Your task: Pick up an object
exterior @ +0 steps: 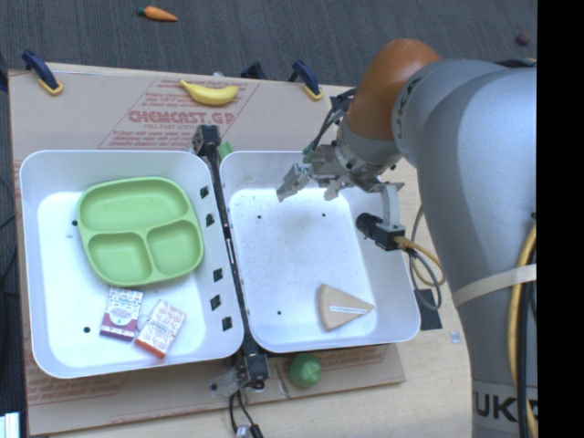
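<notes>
My gripper (pixel 308 184) hangs over the far edge of the right bin (pixel 274 336), its two fingers spread apart with nothing between them. A tan wedge-shaped piece (pixel 342 307) lies in the right bin's near right corner, well clear of the gripper. In the left bin (pixel 36 245) sits a green divided plate (pixel 140 226), with two small snack boxes, one at the left (pixel 121 313) and one at the right (pixel 161 327), lying in front of it.
A yellow banana (pixel 210 90) rests on the cardboard behind the bins. A green ball (pixel 306 370) sits outside the right bin's front rim. A carrot (pixel 159 13) lies on the floor beyond. Blue clamps (pixel 306 78) hold the board's far edge.
</notes>
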Robot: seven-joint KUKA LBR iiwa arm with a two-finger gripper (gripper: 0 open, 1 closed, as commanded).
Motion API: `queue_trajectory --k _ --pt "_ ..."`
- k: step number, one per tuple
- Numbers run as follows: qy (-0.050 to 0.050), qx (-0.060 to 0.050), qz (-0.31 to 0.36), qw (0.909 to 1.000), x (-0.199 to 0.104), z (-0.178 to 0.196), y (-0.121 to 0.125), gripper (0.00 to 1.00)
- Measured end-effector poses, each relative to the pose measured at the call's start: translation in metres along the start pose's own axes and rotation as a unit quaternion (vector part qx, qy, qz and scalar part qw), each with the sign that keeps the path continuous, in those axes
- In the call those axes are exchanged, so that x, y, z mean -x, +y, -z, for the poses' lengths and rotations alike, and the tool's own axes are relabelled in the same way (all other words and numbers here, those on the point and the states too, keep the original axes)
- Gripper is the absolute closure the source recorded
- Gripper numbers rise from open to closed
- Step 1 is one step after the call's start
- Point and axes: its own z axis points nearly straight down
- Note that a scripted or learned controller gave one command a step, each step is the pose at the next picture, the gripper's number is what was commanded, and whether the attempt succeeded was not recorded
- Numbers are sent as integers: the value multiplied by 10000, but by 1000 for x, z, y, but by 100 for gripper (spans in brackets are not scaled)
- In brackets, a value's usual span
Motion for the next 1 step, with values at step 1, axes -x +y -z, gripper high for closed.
queue_trajectory --k 1 --pt "-6 10 -12 10000 -14 72 -81 0"
